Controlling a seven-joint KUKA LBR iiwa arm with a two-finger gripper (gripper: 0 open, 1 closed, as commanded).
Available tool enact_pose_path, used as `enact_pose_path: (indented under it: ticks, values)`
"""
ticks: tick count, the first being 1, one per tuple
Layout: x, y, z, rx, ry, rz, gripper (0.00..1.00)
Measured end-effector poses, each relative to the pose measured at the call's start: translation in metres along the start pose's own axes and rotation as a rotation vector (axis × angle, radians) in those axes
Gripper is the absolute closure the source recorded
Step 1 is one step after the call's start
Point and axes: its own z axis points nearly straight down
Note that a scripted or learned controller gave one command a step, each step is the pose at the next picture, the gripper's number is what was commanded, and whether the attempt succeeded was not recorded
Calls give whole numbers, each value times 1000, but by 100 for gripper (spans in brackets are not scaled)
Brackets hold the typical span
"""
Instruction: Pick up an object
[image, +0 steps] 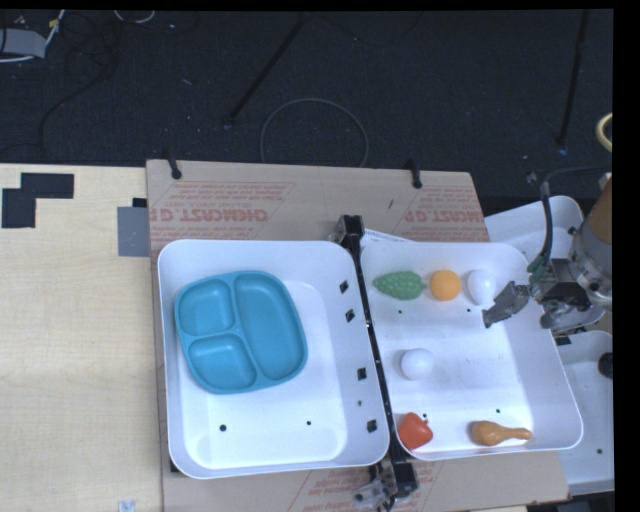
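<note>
A: Bins, count and contents?

B: Two white bins. The left bin holds one item: a blue divided plate with three compartments. The right bin holds six loose items.

A: List the six, placed against the blue divided plate.

B: One green leafy piece, nearest the plate across the divider, level with the plate's far rim. One orange ball just beyond it. One white egg-shaped piece beyond that, the three in a row. One white ball, level with the plate's near half. One red pepper-like piece, nearer the camera than the plate. One tan drumstick, same level, farther right.

A: Gripper?

B: One gripper at the right bin's far-right rim, just right of the white egg-shaped piece, nothing seen between its fingers. Whether they are spread or closed cannot be told.
</note>
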Motion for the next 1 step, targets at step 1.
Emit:
enact_pose_path:
  ticks: [1]
  values:
    - [0, 2, -6, -13, -3, -2, 0]
